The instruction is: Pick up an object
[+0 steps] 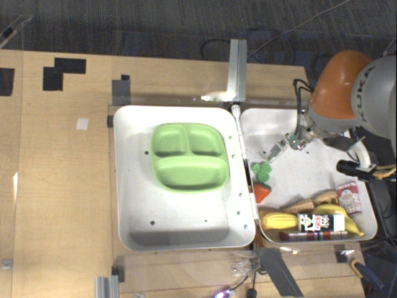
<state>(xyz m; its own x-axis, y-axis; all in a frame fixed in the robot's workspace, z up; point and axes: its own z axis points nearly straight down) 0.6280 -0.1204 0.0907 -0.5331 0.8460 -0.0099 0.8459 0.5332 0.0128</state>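
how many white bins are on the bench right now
2. The left bin holds a green divided plate; the right bin sits directly beside it, holding toy food along its near edge.

Taking the right bin (366,228) as landmark, the pickable objects crowd its near end and left wall. A toy carrot (262,184), orange with a green top, lies against the left wall. Along the near wall a yellow banana (280,220) lies lengthwise, touching a black-and-white box (313,222) with a dark marker (304,235) just below it. A small red-and-white carton (349,198) sits tilted near the right wall.
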